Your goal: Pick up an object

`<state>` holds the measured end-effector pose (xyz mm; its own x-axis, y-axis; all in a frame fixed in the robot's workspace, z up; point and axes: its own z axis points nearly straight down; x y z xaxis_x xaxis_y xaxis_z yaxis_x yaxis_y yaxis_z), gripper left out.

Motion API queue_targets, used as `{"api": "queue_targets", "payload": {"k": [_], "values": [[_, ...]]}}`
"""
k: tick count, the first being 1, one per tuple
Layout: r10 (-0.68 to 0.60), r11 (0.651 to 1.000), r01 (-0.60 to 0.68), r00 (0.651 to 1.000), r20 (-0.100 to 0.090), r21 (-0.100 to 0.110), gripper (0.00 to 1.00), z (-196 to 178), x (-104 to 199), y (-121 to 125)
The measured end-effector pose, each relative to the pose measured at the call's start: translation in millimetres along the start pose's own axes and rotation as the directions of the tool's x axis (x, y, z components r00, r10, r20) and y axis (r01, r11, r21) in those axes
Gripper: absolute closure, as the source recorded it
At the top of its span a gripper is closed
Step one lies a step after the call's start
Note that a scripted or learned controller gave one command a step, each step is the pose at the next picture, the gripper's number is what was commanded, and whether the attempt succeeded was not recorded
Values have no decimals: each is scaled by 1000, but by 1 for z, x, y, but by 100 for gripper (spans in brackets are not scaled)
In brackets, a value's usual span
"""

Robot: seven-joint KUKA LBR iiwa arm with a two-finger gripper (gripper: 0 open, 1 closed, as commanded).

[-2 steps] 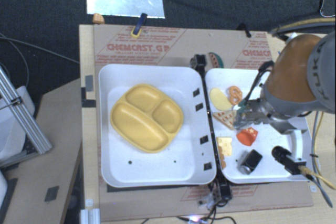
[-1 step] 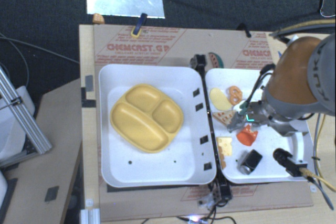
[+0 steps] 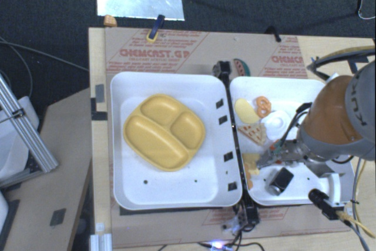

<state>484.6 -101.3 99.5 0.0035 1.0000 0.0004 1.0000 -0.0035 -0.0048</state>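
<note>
In the right bin (image 3: 338, 200), nearest the camera, a small black block (image 3: 281, 180) lies just below the gripper (image 3: 271, 157), whose opening cannot be told from here (the wrist covers much of it). Beyond it sit a pizza slice (image 3: 252, 133), a white cup (image 3: 274, 123), a yellow piece (image 3: 245, 110) and a pretzel (image 3: 262, 106). The left bin (image 3: 176, 82) holds a yellow divided tray (image 3: 164, 131).
</note>
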Motion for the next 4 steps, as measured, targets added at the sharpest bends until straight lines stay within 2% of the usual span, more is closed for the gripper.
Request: {"api": "queue_targets", "payload": {"k": [1, 2, 3, 4], "values": [[-6, 1000, 6, 1000, 1, -8, 100, -14, 3, 3], [-7, 1000, 7, 1000, 1, -10, 100, -25, 3, 4], [-2, 1000, 2, 1000, 1, -6, 100, -29, -27, 2], [-14, 1000, 14, 1000, -1, -12, 100, -88, 31, 3]]}}
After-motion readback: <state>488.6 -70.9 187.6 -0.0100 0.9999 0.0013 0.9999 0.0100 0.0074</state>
